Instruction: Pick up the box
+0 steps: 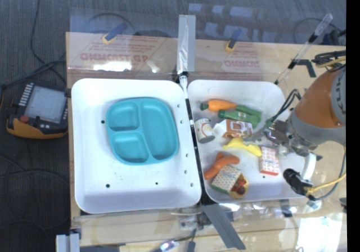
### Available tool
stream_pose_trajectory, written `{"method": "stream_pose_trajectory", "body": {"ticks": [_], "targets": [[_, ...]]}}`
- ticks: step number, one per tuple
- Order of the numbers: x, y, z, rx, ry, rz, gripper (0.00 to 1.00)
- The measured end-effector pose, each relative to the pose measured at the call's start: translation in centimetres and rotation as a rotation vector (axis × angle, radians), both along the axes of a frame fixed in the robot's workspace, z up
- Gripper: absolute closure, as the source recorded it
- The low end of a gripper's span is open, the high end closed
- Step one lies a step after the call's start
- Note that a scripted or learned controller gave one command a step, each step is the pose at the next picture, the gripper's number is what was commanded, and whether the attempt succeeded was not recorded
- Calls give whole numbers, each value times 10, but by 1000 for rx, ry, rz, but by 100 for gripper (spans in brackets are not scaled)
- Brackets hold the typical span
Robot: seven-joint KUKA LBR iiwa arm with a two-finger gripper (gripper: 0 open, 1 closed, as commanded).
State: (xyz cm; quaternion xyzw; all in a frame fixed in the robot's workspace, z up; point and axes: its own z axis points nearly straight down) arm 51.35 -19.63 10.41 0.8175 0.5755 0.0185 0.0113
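A small red and white box lies flat near the right wall of the right bin. A second, orange-brown box sits in the middle of that bin, below a green bottle. My gripper hangs low over the bin's right side, between the two boxes and just above the red and white one. The grey arm with its orange band reaches in from the right. I see nothing held.
The right bin also holds a carrot, a small can, a banana, an orange toy and a waffle-like piece. The left bin holds a teal divided plate. Cables trail at the bin's right.
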Motion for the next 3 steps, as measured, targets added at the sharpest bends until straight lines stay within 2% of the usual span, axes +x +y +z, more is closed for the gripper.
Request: {"method": "stream_pose_trajectory", "body": {"ticks": [1,2,3], "targets": [[0,-2,9,-8,-1,-1,100],[0,-2,9,-8,-1,-1,0],[-22,34,-9,-36,16,396,0]]}}
